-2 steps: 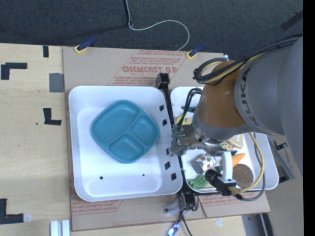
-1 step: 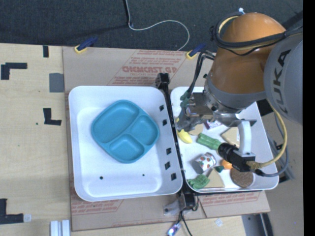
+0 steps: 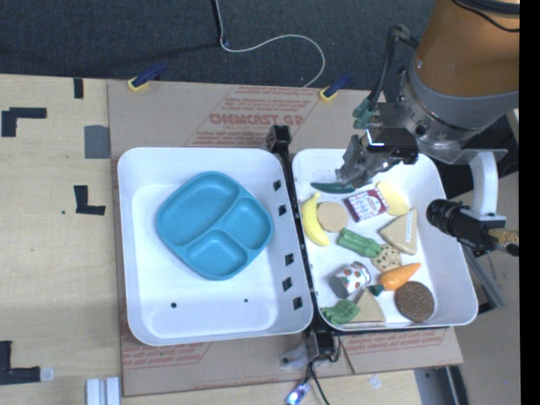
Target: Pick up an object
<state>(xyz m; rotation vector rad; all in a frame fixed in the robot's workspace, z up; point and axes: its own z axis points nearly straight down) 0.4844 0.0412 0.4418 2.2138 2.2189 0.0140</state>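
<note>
1. The hand (image 3: 358,169) is down at the far left corner of the right bin (image 3: 451,226), coming in off the grey wrist with the orange band above it. Honestly can't tell from this angle how it's set, the wrist blocks most of it.
2. Right under it there's a dark green pepper (image 3: 333,187), long and thin, lying along the far side of the pile. It looks like the tips are touching or just above it, but I can't say it's actually gripped.
3. Just near of that: a banana (image 3: 311,222) curved along the bin's left wall, a tan round cookie-ish thing (image 3: 332,218) beside it, and a small purple-and-white packet (image 3: 364,203).
4. Middle of the bin has a green pickle (image 3: 359,244), a cheese wedge (image 3: 402,230) to its right, and a yellow piece (image 3: 393,197) by the packet.
5. Near end: a carrot (image 3: 397,276), a brown round patty (image 3: 415,300), a small grey and white can (image 3: 350,278), and some green leafy thing (image 3: 340,313) on a slice of bread.
6. The left bin (image 3: 143,226) holds a blue divided plate (image 3: 214,224), roughly in the middle.
7. Both bins sit on a cardboard sheet (image 3: 245,116) on the table, with a white cable (image 3: 270,45) looping behind.
</note>
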